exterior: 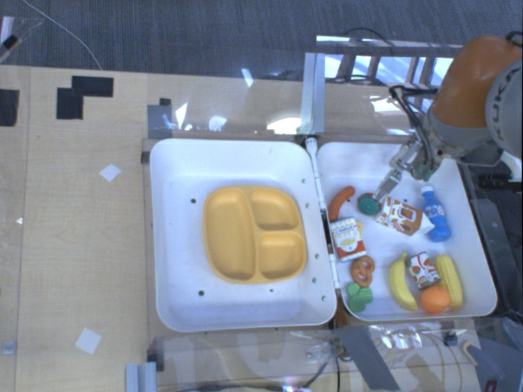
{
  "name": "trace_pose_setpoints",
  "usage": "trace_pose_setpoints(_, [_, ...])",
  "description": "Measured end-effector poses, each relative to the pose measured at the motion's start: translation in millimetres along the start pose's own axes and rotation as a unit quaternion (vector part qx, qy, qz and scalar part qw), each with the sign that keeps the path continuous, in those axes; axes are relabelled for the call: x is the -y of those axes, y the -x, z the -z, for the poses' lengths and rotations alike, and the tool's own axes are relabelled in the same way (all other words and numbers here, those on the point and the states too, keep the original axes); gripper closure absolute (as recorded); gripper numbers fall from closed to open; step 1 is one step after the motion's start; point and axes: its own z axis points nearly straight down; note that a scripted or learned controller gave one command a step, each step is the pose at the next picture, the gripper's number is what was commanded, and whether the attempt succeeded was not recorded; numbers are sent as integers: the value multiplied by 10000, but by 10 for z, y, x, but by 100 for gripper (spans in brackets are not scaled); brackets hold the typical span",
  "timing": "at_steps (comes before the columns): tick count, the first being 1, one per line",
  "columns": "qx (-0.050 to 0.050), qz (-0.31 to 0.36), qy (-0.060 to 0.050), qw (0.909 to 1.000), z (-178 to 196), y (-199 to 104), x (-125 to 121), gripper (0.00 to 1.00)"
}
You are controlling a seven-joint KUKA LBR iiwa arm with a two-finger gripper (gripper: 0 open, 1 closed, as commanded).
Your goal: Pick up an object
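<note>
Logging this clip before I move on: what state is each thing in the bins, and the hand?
Hand: lowered over the green round toy.
Yellow divided tray: flat in left bin.
Blue bottle: lying down.
Hot dog: lying by the divider.
Banana: lying.
Orange: resting in the corner.

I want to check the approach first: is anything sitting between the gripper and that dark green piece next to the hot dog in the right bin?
Nothing visible does. The gripper is low in the right bin, its tip right at the dark green piece. The hot dog lies to one side and the carton to the other.
</note>
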Motion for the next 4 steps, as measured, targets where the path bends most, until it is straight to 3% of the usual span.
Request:
trace_pose_setpoints(1, [-29, -2901, -32, 9570, -23, -123, 356, 0])
trace_pose_setpoints(2, [4, -3617, -3, 9323, 903, -30, 266, 0])
trace_pose_setpoints(3, [-52, -3823, -63, 9240, -3, 191, 236, 0])
trace_pose_setpoints(4, [-18, -3455, -29, 9384, -440, 51, 609, 0])
